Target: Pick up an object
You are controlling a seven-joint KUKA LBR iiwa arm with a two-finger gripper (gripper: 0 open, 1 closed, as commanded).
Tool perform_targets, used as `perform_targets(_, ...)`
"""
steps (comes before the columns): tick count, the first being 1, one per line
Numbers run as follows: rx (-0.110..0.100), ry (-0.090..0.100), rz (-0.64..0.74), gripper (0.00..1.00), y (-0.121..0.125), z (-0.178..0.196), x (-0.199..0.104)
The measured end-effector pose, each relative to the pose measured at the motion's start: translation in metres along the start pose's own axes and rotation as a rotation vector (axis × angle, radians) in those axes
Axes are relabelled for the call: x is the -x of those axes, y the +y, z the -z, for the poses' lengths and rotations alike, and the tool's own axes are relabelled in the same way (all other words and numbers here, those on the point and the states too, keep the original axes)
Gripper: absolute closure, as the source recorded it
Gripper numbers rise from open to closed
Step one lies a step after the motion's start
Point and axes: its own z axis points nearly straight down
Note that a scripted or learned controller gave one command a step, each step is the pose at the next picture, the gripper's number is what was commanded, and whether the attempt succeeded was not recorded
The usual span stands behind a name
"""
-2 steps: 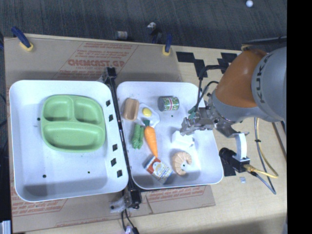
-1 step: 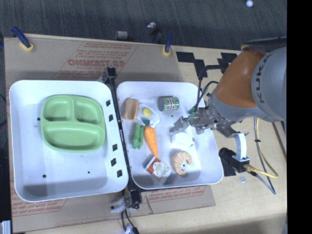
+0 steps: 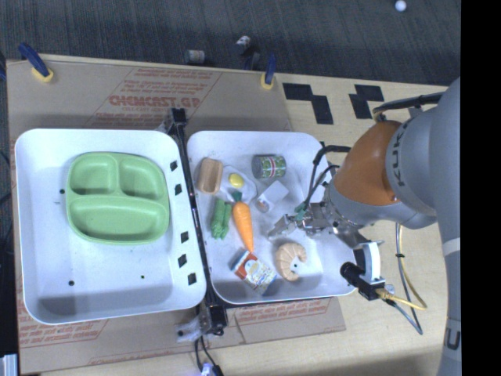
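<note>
Grey and bulky, the arm (image 3: 423, 163) with its orange band fills the right side, bending down toward the right bin (image 3: 313, 143). Cardboard with red print covers the counter (image 3: 156, 92), held by blue clamps at the far corners, and beyond it lies dark ribbed flooring. Two shallow white plastic bins sit side by side, joined along a black divider strip.

A pale green plate (image 3: 117, 197) with three compartments, smooth and rounded at the corners, lies in the left bin (image 3: 31, 233).

Small toy foods are scattered in the right bin: a tan bread slice (image 3: 209, 175), a green vegetable (image 3: 220, 219) lying beside an orange carrot (image 3: 243, 223), a small yellow piece (image 3: 236, 181) in clear wrap, a round green-labelled can (image 3: 269, 166) on its side, a pale box (image 3: 271, 192), a curled beige croissant (image 3: 290, 259), and a red and white carton (image 3: 254, 271) near the front wall.

Metal and wire make up the jaws (image 3: 301, 222), which sit low inside the right bin near its right wall, just above the croissant and to the right of the carrot. Whether they are released or clenched cannot be told from this angle, and nothing is seen between them. Croissant and pale box are the nearest objects, both close but apart from the fingertips.
</note>
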Motion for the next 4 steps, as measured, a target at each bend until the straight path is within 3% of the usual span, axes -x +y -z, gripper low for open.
perform_targets(1,0.000,-0.002,0.006,1.00,0.001,0.011,0.000)
perform_targets(2,0.005,-0.001,-0.003,1.00,-0.033,0.141,0.006)
perform_targets(3,0.006,-0.001,-0.002,1.00,-0.034,0.148,0.006)
perform_targets(4,0.002,0.000,0.001,1.00,-0.034,0.143,-0.021)
